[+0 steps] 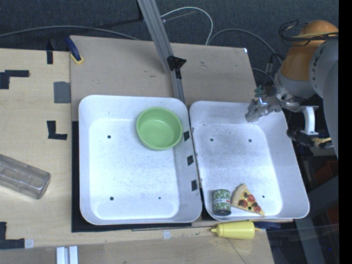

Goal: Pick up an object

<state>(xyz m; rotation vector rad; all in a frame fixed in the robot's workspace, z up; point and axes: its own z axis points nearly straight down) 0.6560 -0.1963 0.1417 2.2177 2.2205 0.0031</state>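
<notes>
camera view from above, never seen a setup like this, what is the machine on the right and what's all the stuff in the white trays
The camera looks down at a slant on a bench with two shallow white bins side by side. The grey and orange machine on the right is a robot arm; its pincer hangs over the far edge of the right bin, with nothing seen between its fingers. The left bin holds a green bowl. Near the right bin's front edge lie a small green can and a toy pizza slice. A yellow bottle lies outside, in front of that bin, and a clear plastic container lies on the bench at the left.
</notes>
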